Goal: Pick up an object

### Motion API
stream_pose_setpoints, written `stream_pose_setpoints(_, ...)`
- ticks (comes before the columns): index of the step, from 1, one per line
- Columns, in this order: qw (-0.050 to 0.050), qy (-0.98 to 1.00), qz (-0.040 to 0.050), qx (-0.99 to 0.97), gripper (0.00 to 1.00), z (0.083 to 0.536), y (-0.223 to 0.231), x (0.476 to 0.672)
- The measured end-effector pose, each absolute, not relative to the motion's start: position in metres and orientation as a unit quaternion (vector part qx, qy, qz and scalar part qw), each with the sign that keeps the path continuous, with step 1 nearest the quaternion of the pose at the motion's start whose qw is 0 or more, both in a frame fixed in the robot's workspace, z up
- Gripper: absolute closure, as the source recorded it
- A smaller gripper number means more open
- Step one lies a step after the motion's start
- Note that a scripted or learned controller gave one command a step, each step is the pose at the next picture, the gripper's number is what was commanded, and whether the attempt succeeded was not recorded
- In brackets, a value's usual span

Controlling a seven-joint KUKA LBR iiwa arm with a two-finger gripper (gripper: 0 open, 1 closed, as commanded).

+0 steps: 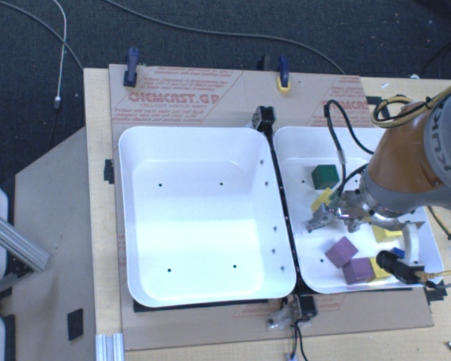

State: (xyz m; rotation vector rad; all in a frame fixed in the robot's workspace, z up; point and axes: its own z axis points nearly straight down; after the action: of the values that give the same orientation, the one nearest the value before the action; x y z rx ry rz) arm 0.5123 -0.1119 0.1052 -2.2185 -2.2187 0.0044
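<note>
My gripper [321,216] hangs low over the middle of the right bin [304,273], and the arm [406,168] comes in from the right. A small yellow piece [322,198] lies right beside the gripper tip, on its far side. Farther back sits a green cube [325,176]. In front of the gripper lie two purple blocks [340,251] [357,271], with a yellow block [380,268] touching the nearer one. Another yellow block [388,233] peeks out under the wrist. I see nothing held in the gripper.
The left bin [135,201] stands beside the right one, and a black divider rail [280,201] runs between them. Blue clamps [131,60] [283,72] hold the cardboard sheet at the bench's back edge. A black cable [338,126] loops over the right bin's back.
</note>
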Motion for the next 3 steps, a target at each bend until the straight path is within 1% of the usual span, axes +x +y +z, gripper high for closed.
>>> stream_pose_setpoints(1,0.001,-0.707,0.0004,-0.707,0.0,0.087,-0.112,0.512)
stream_pose_setpoints(2,0.0,-0.707,-0.0004,-0.707,1.0,0.098,-0.112,0.513)
stream_pose_setpoints(3,-0.002,-0.707,-0.0013,-0.707,1.0,0.144,-0.114,0.521)
